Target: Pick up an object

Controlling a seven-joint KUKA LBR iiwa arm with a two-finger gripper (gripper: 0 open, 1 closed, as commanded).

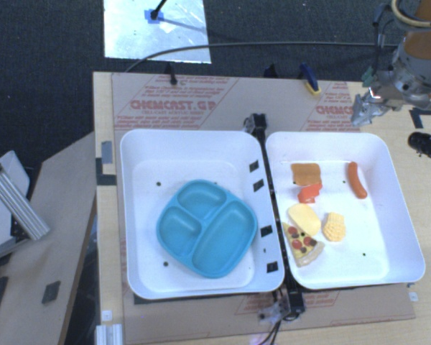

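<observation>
The right white bin [388, 214] holds several toy foods: a brown toast slice [305, 173], a small red piece [309, 192], a sausage [357, 180], a yellow cheese wedge [304, 218], a corn piece [334, 227] and a pizza slice [304, 246]. My gripper [363, 109] hangs above the bench just past the right bin's far edge, up and right of the toast. Nothing shows between its fingers.
A blue divided plate [206, 227] lies in the left white bin [140, 192]. Black clips [262, 185] line the seam between the bins. A blue and yellow tool [309, 78] lies on the cardboard behind the bins. A metal sheet [155, 20] lies on the floor beyond.
</observation>
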